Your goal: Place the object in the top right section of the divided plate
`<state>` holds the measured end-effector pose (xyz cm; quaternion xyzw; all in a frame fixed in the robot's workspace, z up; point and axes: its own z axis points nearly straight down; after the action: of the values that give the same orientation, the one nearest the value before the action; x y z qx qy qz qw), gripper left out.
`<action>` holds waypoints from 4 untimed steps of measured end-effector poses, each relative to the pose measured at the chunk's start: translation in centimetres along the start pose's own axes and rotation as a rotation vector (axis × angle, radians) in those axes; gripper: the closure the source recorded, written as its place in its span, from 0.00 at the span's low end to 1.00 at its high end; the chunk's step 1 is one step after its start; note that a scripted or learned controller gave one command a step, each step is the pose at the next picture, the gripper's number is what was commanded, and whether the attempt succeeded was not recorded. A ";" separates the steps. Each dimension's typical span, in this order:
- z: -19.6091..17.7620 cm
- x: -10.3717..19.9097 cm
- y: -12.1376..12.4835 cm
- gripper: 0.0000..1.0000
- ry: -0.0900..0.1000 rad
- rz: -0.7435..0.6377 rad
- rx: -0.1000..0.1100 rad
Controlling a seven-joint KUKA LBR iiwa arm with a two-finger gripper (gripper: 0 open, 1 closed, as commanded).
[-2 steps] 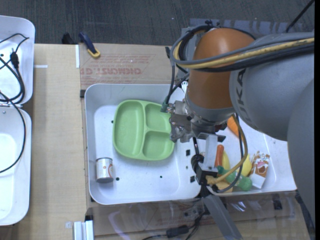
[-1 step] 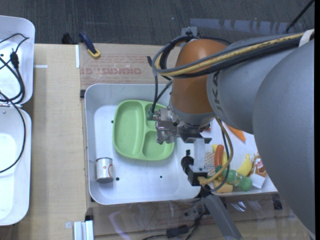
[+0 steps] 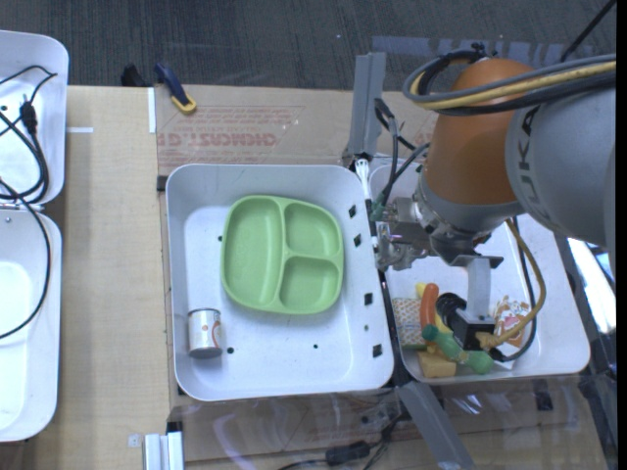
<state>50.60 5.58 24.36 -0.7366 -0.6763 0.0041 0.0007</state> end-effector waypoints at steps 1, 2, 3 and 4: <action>-0.5 0.0 0.1 1.00 -0.005 -0.001 0.008; 0.7 0.8 -2.4 1.00 0.000 0.204 0.003; 1.1 -0.4 -0.5 1.00 -0.001 0.454 0.001; 4.7 6.1 -3.3 1.00 -0.001 0.329 0.003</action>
<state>47.76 11.90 19.69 -0.8373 -0.5467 0.0057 0.0008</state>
